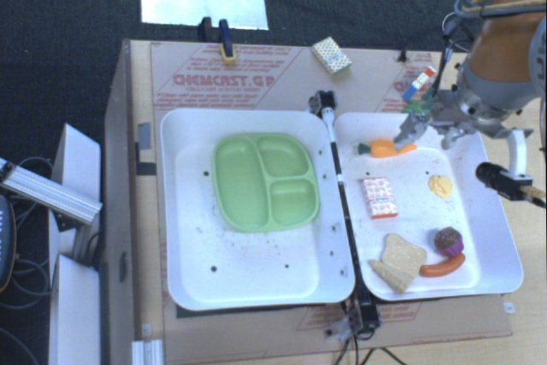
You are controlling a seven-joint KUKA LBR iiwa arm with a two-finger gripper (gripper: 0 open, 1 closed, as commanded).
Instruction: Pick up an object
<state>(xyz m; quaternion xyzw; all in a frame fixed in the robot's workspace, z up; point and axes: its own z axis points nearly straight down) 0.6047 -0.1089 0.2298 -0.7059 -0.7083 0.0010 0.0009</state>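
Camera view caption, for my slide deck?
Gripper low over orange toy carrot in right white bin; green divided tray left.

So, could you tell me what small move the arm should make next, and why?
Probably a short descent onto the toy carrot: the claw hangs at its right end in the right bin, with nothing visibly held between its fingers, so lowering around it seems the sensible step.

Carrot: orange toy with green stub end, lying flat near the right bin's back edge. Long axis runs left-right, green end to the left. Gripper tip right at its orange end.
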